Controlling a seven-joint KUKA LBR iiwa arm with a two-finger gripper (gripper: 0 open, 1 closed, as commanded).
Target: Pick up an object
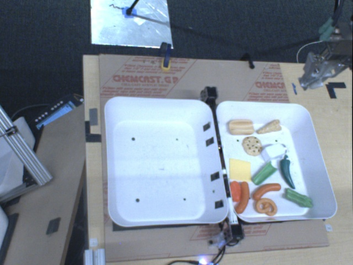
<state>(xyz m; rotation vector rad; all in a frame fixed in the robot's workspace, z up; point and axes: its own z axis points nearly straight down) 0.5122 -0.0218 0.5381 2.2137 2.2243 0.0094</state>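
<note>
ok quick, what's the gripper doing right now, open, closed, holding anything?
Gripper: up at the bench's far right corner, away from the bins; nothing seen held, and whether it is open or closed cannot be told.

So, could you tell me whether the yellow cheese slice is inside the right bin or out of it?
Inside: the cheese slice lies flat on the right bin floor, near its left wall.

left bin (160, 164) has open floor, easy to pass. right bin (309, 148) crowded w/ toy food (259, 170) packed close in mid & front; free strip along right wall & back corner. black clips (212, 142) line the divider.
</note>
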